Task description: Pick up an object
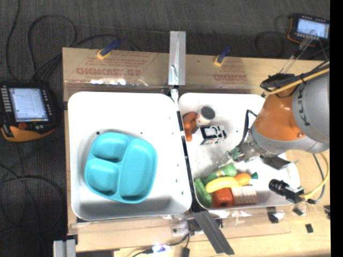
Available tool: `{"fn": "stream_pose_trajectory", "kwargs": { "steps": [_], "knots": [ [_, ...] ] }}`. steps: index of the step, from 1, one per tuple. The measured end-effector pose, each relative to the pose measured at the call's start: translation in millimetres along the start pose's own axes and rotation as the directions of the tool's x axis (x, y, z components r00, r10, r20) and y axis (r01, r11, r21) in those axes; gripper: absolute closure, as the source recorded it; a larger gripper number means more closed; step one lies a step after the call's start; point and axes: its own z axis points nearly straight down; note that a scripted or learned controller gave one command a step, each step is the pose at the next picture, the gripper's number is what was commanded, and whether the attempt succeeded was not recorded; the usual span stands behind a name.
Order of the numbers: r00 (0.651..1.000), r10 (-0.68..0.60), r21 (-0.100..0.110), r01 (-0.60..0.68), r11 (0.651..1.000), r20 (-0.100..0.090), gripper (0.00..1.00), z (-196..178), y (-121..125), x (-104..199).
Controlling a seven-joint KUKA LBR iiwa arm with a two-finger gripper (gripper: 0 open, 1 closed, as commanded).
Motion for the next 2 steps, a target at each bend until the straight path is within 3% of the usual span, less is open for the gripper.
{"fn": "stream_pose_trajectory", "kwargs": {
  "steps": [1, 2],
  "knots": [
    [0.985, -0.174, 0.013, 0.174, 0.985, -0.005, 1.00, -7.5, -10.6, -54.8],
    [0.984, -0.175, 0.013, 0.176, 0.984, -0.009, 1.00, -55.0, 27.4, 14.2]
  ]
}}
